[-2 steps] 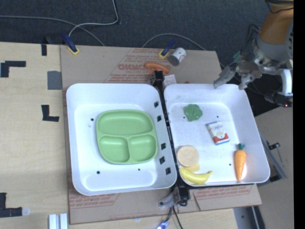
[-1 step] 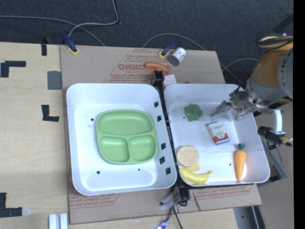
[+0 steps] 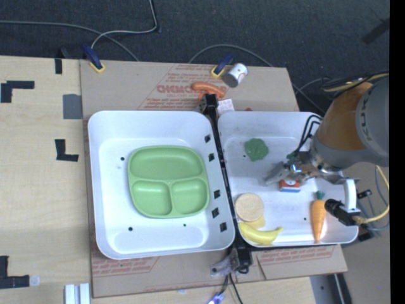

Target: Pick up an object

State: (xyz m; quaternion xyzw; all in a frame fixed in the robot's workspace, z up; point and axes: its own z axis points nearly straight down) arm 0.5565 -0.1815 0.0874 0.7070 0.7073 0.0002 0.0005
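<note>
fingers (image 3: 273, 173) of the gripper (image 3: 278, 173) look spread apart, nothing between them, tips pointing toward 9 o'clock over the floor of the right bin (image 3: 278, 128). gripper sits about mid-bin, w/ the grey arm (image 3: 373, 128) and its orange band (image 3: 342, 116) coming in from 3 o'clock. just beside the gripper at 4 o'clock lies a small red, white & blue object (image 3: 290, 184), partly under the wrist; can't tell if it touches. green round piece (image 3: 256, 149) lies at 11 o'clock from the fingertips, near but apart. round tan disc (image 3: 249, 206) sits at 7 o'clock, by the divider, touching or overlapping the banana (image 3: 261, 234) at the bin's 6 o'clock edge. carrot (image 3: 319, 219) lies roughly upright in view at 5 o'clock, well apart from the fingers. left bin (image 3: 104, 138) holds a green divided plate (image 3: 168, 181) about centre, three compartments. both bins rest on cardboard (image 3: 126, 84); blue-yellow clamps (image 3: 93, 58) at its 12 o'clock edge, cables on dark carpet (image 3: 253, 18) beyond.
</note>
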